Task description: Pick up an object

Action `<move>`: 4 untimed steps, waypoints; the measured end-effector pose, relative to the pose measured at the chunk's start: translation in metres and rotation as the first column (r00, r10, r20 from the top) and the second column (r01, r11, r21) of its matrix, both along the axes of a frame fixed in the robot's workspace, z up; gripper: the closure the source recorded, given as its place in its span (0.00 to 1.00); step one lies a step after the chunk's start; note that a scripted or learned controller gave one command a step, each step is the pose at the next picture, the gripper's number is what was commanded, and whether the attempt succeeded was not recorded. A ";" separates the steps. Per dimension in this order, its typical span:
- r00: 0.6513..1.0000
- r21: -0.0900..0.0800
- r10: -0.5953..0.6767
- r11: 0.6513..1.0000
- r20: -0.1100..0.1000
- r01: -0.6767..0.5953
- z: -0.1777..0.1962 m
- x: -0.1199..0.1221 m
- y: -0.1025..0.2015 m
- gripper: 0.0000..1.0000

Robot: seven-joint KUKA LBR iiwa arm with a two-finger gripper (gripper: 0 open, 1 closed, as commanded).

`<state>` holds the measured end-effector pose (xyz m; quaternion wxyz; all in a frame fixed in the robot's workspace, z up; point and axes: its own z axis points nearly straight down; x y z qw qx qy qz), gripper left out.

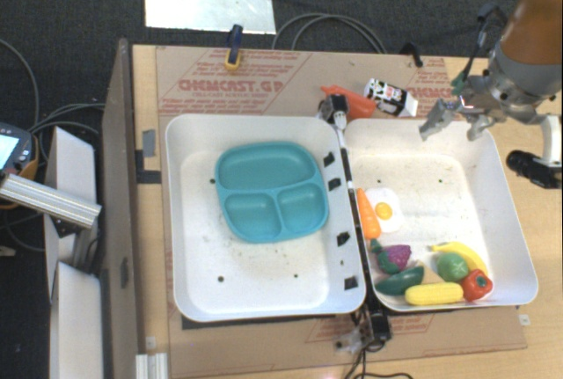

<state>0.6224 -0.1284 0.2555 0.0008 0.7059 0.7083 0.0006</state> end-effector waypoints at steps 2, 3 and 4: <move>1.000 -0.003 -0.004 1.000 0.010 0.004 -0.010 0.048 -0.028 0.00; 1.000 -0.001 -0.004 1.000 -0.002 0.004 -0.071 0.046 -0.060 0.00; 1.000 0.003 0.006 1.000 -0.001 -0.006 -0.083 0.047 0.005 0.00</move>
